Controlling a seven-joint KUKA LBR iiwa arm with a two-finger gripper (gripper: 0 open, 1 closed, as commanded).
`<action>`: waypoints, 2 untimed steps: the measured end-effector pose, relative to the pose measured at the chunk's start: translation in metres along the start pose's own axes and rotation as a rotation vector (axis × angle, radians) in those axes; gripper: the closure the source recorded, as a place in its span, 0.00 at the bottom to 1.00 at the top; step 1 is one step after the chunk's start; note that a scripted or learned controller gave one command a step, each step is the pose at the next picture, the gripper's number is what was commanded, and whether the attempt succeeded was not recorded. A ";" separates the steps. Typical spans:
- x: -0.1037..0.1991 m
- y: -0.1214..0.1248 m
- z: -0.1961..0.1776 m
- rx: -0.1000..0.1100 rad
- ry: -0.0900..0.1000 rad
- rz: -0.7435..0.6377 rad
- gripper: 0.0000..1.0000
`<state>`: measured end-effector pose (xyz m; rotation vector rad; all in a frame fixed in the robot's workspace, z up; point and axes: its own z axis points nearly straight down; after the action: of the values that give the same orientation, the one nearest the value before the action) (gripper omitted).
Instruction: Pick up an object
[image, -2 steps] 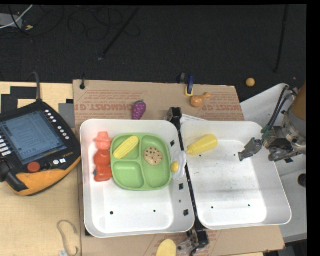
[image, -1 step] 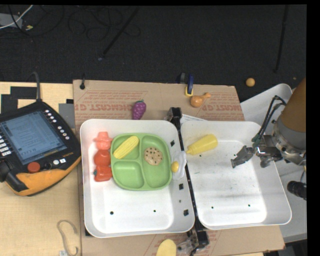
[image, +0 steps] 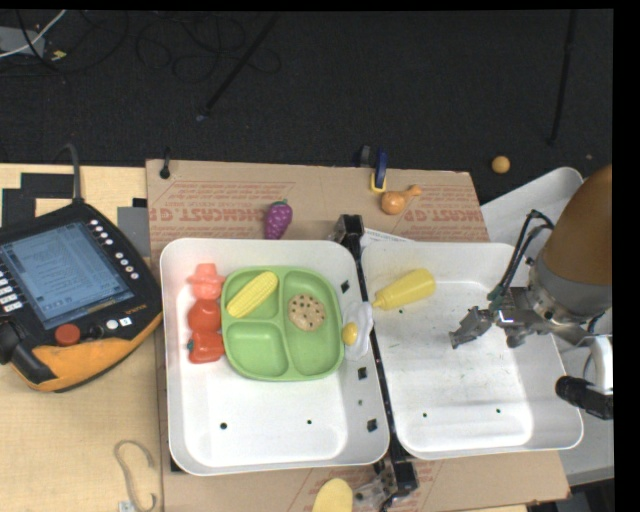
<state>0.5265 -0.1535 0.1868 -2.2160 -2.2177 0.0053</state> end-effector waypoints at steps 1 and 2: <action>0.008 0.003 0.049 0.000 0.001 0.004 0.00; 0.010 0.003 0.102 -0.004 -0.001 0.001 0.00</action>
<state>0.5292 -0.1433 0.0848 -2.2194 -2.2190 0.0023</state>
